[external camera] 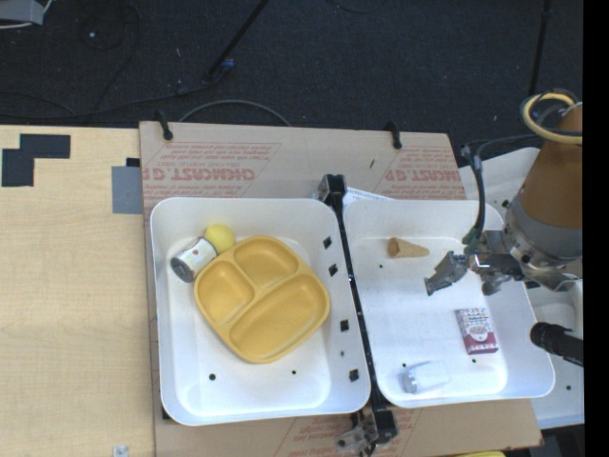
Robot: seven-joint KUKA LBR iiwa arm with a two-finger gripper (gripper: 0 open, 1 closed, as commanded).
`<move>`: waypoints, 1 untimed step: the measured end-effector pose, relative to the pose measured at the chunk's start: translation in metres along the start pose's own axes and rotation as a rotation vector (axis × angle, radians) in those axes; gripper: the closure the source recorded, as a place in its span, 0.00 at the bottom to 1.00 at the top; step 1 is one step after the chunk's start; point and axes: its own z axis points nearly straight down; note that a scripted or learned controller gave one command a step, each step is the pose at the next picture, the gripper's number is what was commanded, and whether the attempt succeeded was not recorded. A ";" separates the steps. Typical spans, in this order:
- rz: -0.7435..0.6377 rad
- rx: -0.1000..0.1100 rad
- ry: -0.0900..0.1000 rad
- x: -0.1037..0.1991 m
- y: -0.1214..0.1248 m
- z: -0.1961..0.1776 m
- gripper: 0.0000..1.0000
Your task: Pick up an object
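The right bin (533,374) holds three small things: a tan wedge (406,248) at the back, a red and white packet (477,330) on the right, and a clear plastic piece (422,377) near the front. My gripper (455,273) hangs over the middle of this bin, between the wedge and the packet, apart from both. I see nothing held in it. The grey arm with its orange band (557,188) comes in from the right edge.
In the left bin (171,369) lies a yellow divided plate (262,298), with a yellow ball (220,237) and a small grey can (192,259) at its back left. A black divider (344,293) runs between the bins. Cardboard lies under both.
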 end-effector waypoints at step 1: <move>-0.002 -0.011 -0.002 0.000 0.002 -0.005 0.00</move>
